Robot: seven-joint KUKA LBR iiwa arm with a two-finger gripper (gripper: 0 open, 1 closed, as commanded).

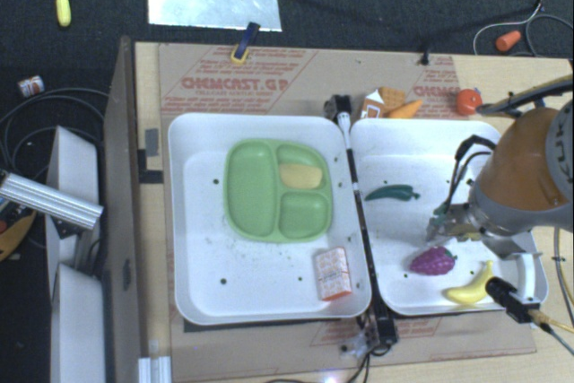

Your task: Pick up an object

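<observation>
Camera view: gripper (pixel 441 227) above purple grapes (pixel 433 261); banana (pixel 468 287) by bin rim (pixel 430 308); grip state can't tell.

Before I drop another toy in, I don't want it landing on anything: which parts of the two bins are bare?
Right bin: bare above the green pepper; crowded low right by grapes, banana and gripper. Left bin: bare strip left of the green tray, plus floor beside the carton.

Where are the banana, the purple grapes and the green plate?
banana (pixel 468 288), camera view, middle of its yellow curve.
purple grapes (pixel 432 261), camera view, centre of the bunch.
green plate (pixel 256 193), camera view, bare left compartment.
</observation>
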